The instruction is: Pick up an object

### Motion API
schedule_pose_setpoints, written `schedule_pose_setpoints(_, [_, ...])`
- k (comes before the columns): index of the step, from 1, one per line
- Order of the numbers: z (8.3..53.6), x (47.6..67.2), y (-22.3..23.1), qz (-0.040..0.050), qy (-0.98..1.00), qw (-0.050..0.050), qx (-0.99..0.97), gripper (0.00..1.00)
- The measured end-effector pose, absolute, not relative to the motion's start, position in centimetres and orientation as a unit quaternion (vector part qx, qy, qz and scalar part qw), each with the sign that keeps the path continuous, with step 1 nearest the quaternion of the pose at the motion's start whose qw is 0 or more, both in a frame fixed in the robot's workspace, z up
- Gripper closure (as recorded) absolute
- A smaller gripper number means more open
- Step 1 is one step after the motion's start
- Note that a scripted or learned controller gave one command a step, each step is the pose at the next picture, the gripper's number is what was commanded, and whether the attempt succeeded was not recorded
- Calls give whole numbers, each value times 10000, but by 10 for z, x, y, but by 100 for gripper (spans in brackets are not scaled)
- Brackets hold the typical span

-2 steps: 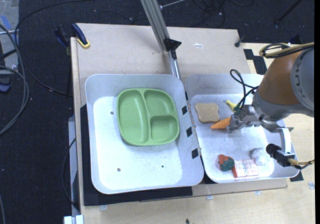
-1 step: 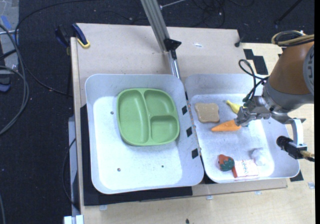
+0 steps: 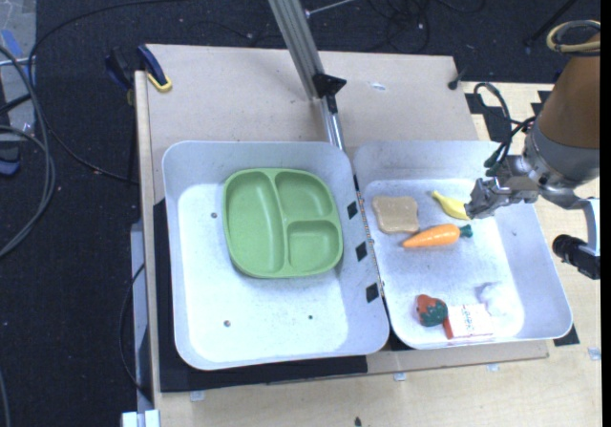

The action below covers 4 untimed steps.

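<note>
From above, the gripper [image 3: 482, 198] hangs over the right bin [image 3: 535, 263] — how far its fingers are parted I cannot tell — with the banana [image 3: 448, 204] just to its left, the carrot [image 3: 434, 236] below-left, and the bread slice [image 3: 395, 214] farther left.

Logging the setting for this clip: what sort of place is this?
Likely a robotics lab pick bench: two white bins side by side on a wooden bench, toy food like a carrot and banana, and loose cables across the dark floor.
</note>
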<state>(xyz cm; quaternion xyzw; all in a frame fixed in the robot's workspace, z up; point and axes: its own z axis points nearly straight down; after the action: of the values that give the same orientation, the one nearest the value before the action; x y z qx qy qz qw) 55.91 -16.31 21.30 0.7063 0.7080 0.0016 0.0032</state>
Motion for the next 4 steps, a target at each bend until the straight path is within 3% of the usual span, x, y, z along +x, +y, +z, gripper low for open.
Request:
schedule_pose_setpoints(1, [269,554,-156,17,7083,30,7059,100])
schedule_pose_setpoints(3, [268,587,-50,11,7100,5,7042,100])
schedule_pose_setpoints(4, [254,590,-2,-1,7096,-7,7046,100])
